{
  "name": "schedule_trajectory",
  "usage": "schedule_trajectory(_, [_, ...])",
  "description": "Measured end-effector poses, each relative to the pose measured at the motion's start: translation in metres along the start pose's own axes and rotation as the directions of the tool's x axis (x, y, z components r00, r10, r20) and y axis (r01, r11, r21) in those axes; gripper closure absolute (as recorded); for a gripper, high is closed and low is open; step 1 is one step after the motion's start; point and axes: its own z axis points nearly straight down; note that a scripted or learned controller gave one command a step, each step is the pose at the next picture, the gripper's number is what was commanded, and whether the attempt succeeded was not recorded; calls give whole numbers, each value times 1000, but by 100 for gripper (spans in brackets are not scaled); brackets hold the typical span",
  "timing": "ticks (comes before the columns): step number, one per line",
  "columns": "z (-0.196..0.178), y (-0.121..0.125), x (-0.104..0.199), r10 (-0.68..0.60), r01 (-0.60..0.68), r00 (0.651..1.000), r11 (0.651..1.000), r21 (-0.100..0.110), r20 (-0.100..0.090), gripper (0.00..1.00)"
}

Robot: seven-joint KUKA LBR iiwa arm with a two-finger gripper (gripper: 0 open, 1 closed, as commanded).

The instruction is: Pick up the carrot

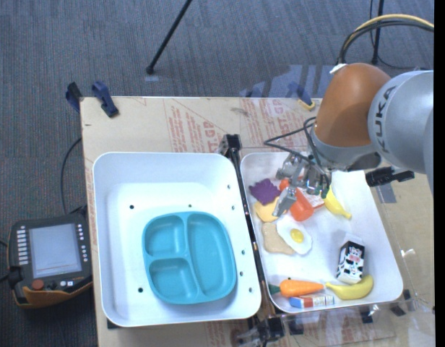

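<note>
Dark grey carpet [100,27] covers the floor around the surface [179,121], a tan board printed with red lettering. A thin black stand leg [172,27] slants across the carpet. Blue clamps [103,98] grip the board's far left corner. A pendant [50,259] with a pale screen lies at left, cabled

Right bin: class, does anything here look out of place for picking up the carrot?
Yes. The hand hovers over the orange piece near the bin's far end, while the carrot lies apart at the near edge.
</note>
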Motion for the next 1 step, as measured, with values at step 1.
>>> schedule_trajectory(1, [42, -16, 42, 63, -63, 998, 998, 0, -1, 0])
